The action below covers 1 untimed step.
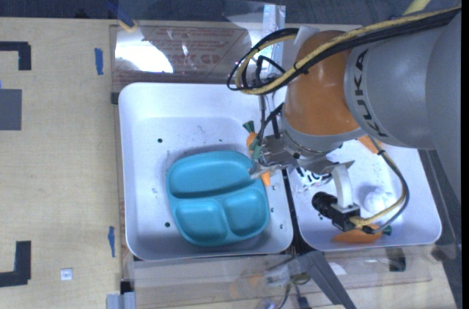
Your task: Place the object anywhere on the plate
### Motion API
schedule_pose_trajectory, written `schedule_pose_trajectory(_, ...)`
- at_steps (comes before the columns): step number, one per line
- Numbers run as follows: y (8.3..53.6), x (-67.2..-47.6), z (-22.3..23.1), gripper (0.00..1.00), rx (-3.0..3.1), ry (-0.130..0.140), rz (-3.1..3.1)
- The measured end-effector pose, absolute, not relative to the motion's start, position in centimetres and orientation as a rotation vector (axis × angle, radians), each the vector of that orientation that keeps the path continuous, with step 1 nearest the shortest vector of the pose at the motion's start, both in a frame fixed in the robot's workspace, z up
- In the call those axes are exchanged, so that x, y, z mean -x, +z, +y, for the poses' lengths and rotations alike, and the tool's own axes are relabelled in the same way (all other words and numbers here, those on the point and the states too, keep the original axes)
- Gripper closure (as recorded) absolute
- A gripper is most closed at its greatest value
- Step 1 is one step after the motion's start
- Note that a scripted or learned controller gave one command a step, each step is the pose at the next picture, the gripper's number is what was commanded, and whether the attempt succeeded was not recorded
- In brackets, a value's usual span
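one smooth, glossy blue three-compartment plate [218, 203] lies just left of the end effector [262, 161], whose grip i cannot tell, between two shallow white bins [139, 154].

One fixed camera looks down at a slant from above the bench [51, 154], close over both white bins [146, 227], the arm [381, 80] entering from the right.

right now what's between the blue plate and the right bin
In the camera view, the bare white floor of the left bin beside the blue plate, then the dark seam where it meets the right bin.
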<state>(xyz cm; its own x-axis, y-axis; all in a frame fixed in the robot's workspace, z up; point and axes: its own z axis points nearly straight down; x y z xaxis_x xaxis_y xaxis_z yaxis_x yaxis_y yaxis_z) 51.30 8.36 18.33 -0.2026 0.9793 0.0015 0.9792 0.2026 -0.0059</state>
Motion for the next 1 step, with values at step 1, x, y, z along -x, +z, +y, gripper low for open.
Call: schedule_pose_trajectory(1,18.38,-51.35,8.26,0.0,1.983,0.004,-2.432)
